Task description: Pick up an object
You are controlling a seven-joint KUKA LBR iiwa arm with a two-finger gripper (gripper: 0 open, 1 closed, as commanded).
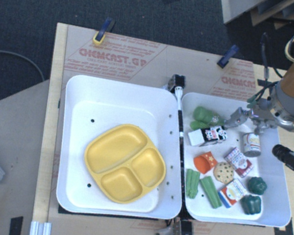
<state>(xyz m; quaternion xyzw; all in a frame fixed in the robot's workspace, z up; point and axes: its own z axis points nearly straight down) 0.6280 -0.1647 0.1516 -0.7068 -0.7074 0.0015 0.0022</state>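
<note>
1. Hanging over the far end of the right bin [285, 201]: the fingers [250, 122], under the grey wrist and orange band. Released or clenched? Cannot tell from this slant.
2. Just in front of the fingers, on the bin floor: a small silver can [252, 144]. Touching or apart, cannot tell.
3. Just to the left of the fingers: a cow-print carton [214, 134], with a white block [196, 137] beside it and a green lump [206, 117] behind them.
4. Nearer the camera than the fingers: a red-and-white packet [239, 159], a cookie [222, 171], an orange piece [204, 162].
5. Well in front of the fingers, along the bin's near end: two green pods [210, 191], a small box [232, 192], two dark green peppers [251, 204].
6. Well to the left of the fingers: the left bin [67, 128], bearing a yellow divided plate [125, 162].
7. Under both bins: the bench [146, 58].
</note>
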